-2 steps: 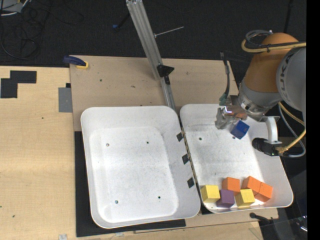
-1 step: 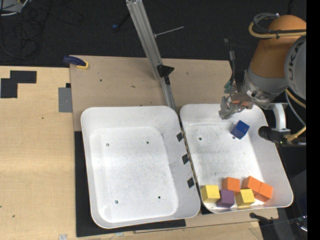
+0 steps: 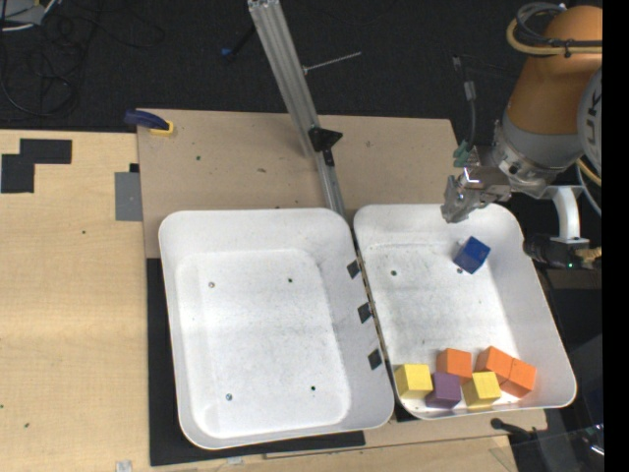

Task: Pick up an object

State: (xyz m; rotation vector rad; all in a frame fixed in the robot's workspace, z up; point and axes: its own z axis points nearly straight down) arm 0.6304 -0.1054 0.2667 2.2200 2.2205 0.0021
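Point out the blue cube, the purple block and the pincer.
blue cube [image 3: 472, 255], camera view, middle of its upper face.
purple block [image 3: 446, 389], camera view, its top face.
pincer [image 3: 458, 207], camera view, lower end, above the right bin's far edge.

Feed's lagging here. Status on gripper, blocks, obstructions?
Gripper above right bin's far edge, nothing seen in it. Blue block lies alone just below it. Five blocks bunched in near corner. Nothing between gripper and blue block.
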